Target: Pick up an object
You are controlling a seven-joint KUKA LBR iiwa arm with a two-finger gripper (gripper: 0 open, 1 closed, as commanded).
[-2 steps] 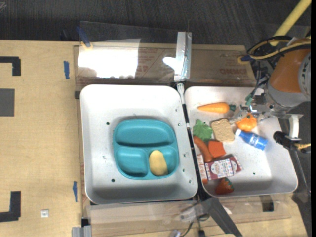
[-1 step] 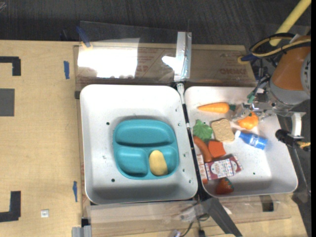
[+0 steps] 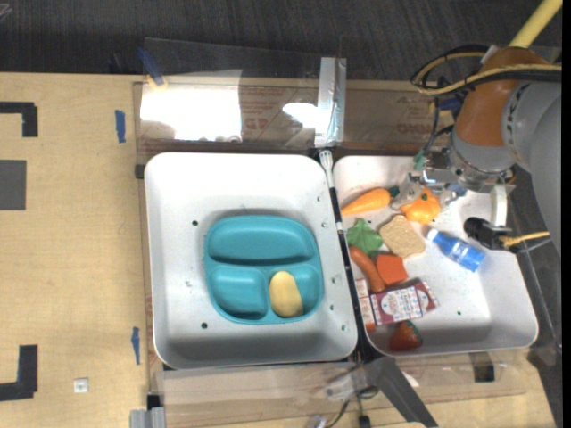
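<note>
The gripper (image 3: 426, 188) hangs low in the right bin (image 3: 508, 306), over an orange fruit (image 3: 421, 209); its grip state cannot be told. Nearby lie a carrot (image 3: 367, 201), a bread slice (image 3: 402, 235), a blue bottle (image 3: 455, 249), a green leaf (image 3: 363, 236) and a red packet (image 3: 403, 304). The left bin (image 3: 178, 194) holds a teal divided tray (image 3: 259, 239) with a yellow potato (image 3: 285, 293) in its lower right compartment.

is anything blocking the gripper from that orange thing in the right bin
Nothing visible does. The gripper sits directly above the orange object, against its top edge. The carrot lies left and the slice of bread below, neither between.
</note>
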